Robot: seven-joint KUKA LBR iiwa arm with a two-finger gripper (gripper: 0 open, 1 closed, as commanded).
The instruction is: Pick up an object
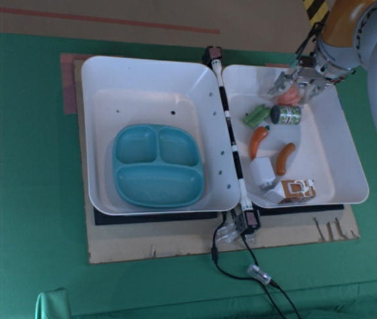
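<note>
Two-finger gripper at right white bin's far edge, clenched on a salmon-pink rounded object — green cloth-covered bench, cardboard sheet under both bins, brown floor beyond.

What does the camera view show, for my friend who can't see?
The end effector hovers at a salmon-pink object in the right bin, among a green can, carrot and sausage. The left bin holds a teal divided plate.

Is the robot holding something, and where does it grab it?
Cannot tell. The gripper sits right over a reddish-orange thing at the right bin's far end; no grip shows.
</note>
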